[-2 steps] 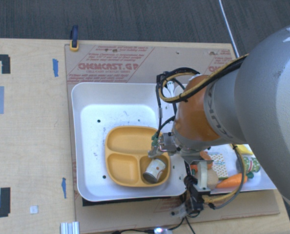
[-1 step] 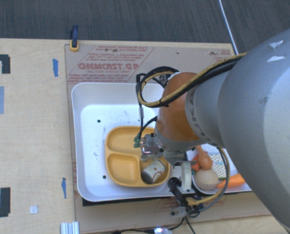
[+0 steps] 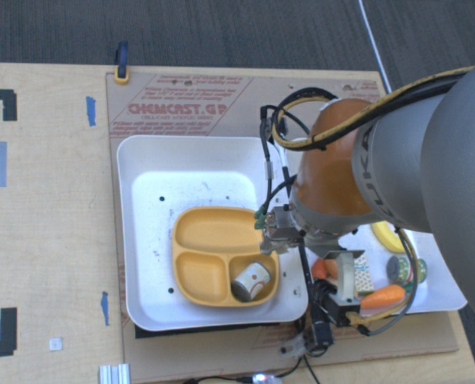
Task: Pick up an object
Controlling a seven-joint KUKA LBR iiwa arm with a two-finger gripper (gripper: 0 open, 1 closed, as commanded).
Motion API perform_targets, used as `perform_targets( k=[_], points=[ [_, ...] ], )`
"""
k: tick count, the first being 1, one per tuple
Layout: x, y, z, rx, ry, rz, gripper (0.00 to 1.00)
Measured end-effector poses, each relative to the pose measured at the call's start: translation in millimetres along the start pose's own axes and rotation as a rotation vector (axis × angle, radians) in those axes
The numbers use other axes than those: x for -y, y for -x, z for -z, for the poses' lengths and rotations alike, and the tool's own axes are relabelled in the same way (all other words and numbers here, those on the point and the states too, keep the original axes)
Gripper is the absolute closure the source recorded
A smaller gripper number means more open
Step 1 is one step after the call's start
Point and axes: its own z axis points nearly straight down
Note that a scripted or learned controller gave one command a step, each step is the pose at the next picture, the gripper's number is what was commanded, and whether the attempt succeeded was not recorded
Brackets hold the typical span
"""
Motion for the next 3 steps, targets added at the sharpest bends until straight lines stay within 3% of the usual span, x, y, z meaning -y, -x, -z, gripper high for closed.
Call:
perform_targets(
  k=[2,3],
  points=[
    [-3,-2,20,0.000,0.006,0.003,1.00],
    [0,55,10,0.000,-0.002,0.000,1.00]
  ],
)
